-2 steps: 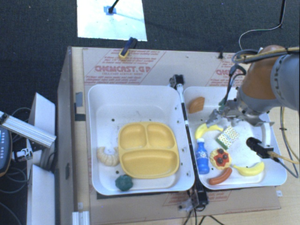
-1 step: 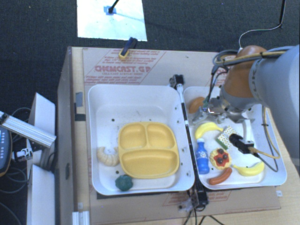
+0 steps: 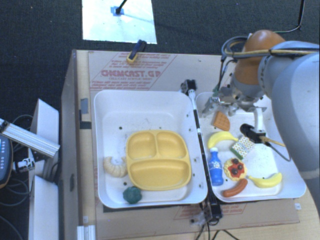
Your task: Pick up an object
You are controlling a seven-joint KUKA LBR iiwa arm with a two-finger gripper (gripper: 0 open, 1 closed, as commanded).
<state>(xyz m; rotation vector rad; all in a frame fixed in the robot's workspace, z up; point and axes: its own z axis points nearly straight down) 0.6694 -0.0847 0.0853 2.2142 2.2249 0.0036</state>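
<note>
My gripper (image 3: 221, 105) hovers over the far end of the right bin (image 3: 261, 157), close to the divider between the two bins. From this angle I can't tell whether it's released or clenched, and nothing is clearly held in it.

Just below it, on the near side, sits the orange waffle piece (image 3: 220, 120). It's the closest thing to me, touching or very nearly touching the gripper; I can't make out which.

Next out: a yellow banana (image 3: 221, 138) lies just past the waffle piece, curving toward the bin's middle. Beside it, to the right in view, is a small checkered block (image 3: 243, 146). Nearer the front, a blue bottle (image 3: 215, 167) lies along the divider wall, with a little red-topped tart (image 3: 235, 169) next to it. At the front edge a red sausage (image 3: 234, 188) rests at a slant, and a second banana (image 3: 265, 180) lies to its right.

Across the divider, well apart from me, the left bin (image 3: 150, 111) holds a yellow divided plate (image 3: 158, 160), with a croissant (image 3: 115, 166) against its left edge and a green ball (image 3: 132, 195) at its front corner.
</note>
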